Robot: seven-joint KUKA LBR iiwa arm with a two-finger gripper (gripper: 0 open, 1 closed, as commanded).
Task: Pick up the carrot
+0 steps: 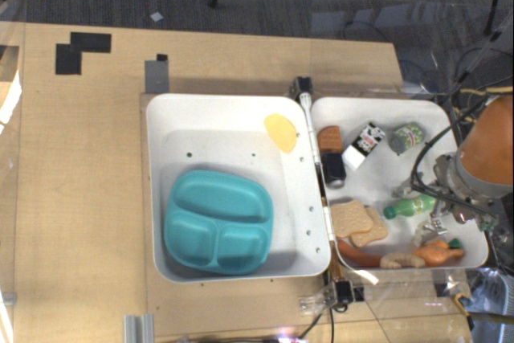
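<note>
The carrot [438, 254] is orange with a green tip and lies in the right bin's [377, 112] front right corner. The arm comes in from the right, its orange band [491, 144] over the bin's right rim. My gripper [436, 227] hangs low just above and behind the carrot, beside a green bottle [409, 207]. Dark cables and the wrist hide much of the gripper. Nothing can be seen held in it.
The right bin also holds a bread slice [359, 222], a reddish sausage [360, 255], a tan piece [397, 260], a brown block [329, 139], a black-and-white carton [365, 139] and a grey-green can [407, 136]. In the left bin [161, 124] are a teal divided plate [217, 221] and a yellow piece [281, 131].
</note>
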